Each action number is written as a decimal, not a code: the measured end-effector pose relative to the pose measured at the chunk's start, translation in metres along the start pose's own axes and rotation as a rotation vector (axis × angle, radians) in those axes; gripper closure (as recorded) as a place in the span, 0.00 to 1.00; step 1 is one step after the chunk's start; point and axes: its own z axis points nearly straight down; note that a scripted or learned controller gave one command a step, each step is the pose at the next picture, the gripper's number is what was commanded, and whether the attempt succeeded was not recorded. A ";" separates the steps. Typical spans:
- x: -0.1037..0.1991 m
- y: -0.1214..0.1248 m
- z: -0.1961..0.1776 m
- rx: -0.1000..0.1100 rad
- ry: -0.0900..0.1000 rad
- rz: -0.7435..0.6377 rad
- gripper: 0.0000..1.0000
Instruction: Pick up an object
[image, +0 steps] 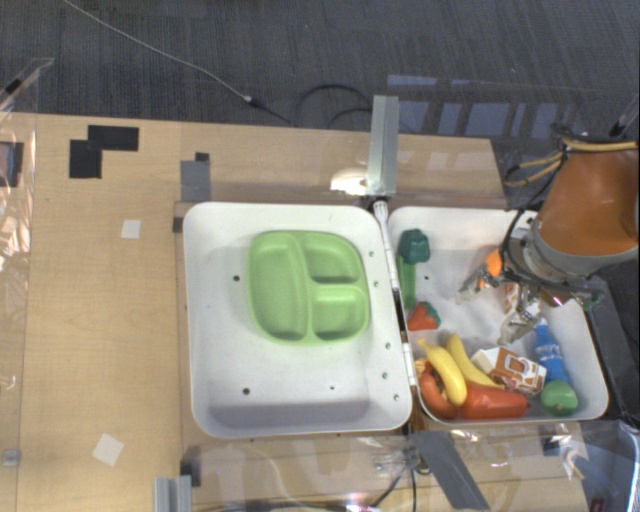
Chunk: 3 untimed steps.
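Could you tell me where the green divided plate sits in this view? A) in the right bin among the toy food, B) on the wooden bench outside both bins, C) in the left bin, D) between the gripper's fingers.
C: the green divided plate lies flat on the floor of the left bin, apart from the bananas in the right bin.

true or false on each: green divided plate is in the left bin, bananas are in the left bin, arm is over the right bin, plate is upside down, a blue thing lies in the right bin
1. The green divided plate is in the left bin. True.
2. The bananas are in the left bin. False: they lie in the right bin.
3. The arm is over the right bin. True.
4. The plate is upside down. False: its compartments face up.
5. A blue thing lies in the right bin. True.
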 end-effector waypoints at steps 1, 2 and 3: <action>-0.050 0.009 0.018 0.000 -0.002 -0.034 0.00; -0.048 -0.007 0.019 0.000 -0.001 -0.087 0.00; -0.022 -0.015 0.019 -0.001 0.000 -0.156 0.00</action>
